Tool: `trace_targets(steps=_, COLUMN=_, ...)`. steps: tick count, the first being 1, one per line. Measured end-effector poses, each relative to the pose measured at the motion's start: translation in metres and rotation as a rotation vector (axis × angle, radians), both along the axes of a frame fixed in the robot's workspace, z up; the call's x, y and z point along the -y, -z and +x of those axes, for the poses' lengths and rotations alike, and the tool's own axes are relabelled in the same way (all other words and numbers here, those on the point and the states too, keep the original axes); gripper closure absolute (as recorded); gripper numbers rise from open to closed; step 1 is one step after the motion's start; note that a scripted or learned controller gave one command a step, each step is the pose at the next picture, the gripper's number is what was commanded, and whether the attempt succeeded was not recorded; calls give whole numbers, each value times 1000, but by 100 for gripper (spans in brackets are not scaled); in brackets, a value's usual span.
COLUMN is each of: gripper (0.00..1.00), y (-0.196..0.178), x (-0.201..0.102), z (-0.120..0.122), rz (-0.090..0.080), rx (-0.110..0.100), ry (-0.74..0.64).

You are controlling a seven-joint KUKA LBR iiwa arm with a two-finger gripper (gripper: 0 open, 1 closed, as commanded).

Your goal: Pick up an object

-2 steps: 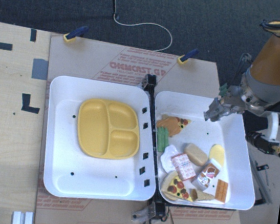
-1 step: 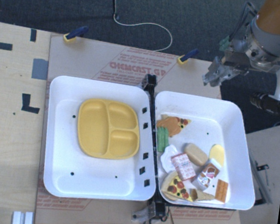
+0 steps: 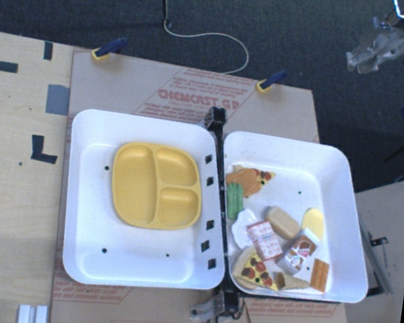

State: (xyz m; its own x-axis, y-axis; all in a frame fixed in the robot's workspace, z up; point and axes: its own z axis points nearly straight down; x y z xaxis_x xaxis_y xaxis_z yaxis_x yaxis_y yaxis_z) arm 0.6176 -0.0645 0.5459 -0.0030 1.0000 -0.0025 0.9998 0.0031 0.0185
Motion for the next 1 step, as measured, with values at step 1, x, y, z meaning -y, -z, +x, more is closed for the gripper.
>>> trace_targets(steps=1, gripper=100, y=12, x=159, z=-24, rz=-3, rx=-19, ry=17)
